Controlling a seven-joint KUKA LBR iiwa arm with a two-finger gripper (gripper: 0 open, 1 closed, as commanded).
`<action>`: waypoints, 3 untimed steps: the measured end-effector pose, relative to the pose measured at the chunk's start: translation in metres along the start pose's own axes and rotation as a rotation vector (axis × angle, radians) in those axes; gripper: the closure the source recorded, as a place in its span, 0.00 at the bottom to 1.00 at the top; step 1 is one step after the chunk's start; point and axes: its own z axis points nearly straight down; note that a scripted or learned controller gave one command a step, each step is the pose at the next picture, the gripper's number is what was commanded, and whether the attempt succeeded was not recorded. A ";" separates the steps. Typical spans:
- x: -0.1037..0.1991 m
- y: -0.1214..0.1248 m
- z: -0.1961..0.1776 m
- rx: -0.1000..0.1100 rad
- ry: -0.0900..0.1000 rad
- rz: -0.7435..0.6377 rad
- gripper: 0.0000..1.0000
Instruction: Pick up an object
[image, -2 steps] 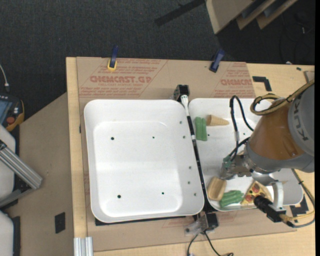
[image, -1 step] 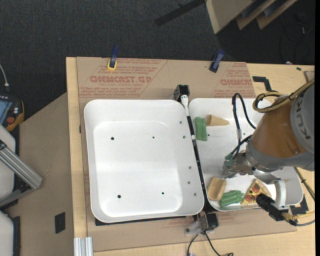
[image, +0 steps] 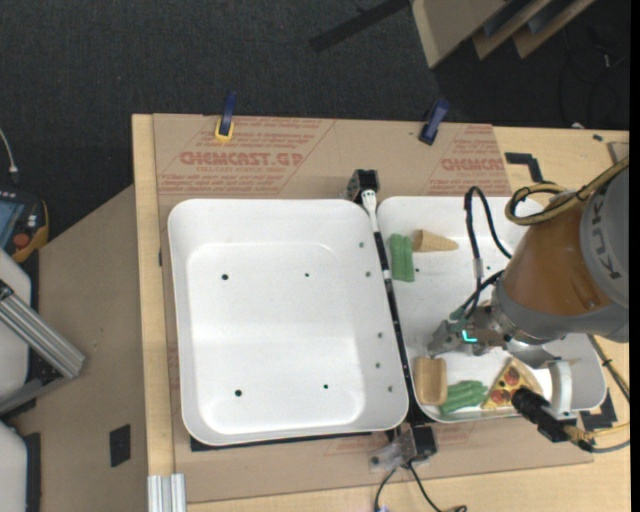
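My gripper (image: 455, 340) hangs low over the right bin (image: 440, 215), in its front half, with the grey and orange arm reaching in from the right. Just in front of it lie a tan bread-like piece (image: 431, 379), a green leafy toy (image: 463, 396) and a pizza-slice toy (image: 506, 384). Farther back in the same bin rest a green block (image: 402, 257) and a tan cone (image: 434, 241). The arm hides the fingertips, and nothing visible sits between them.
The left bin (image: 200, 230) sits beside the right one, separated by a dark divider rail (image: 385, 280). Both bins rest on a cardboard sheet (image: 250, 145) held by clamps at the back edge.
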 end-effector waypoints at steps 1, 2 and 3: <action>-0.062 -0.001 -0.094 -0.004 -0.004 0.002 0.00; -0.059 -0.001 -0.090 0.001 0.000 -0.001 0.00; -0.059 -0.001 -0.090 0.001 0.000 -0.001 0.00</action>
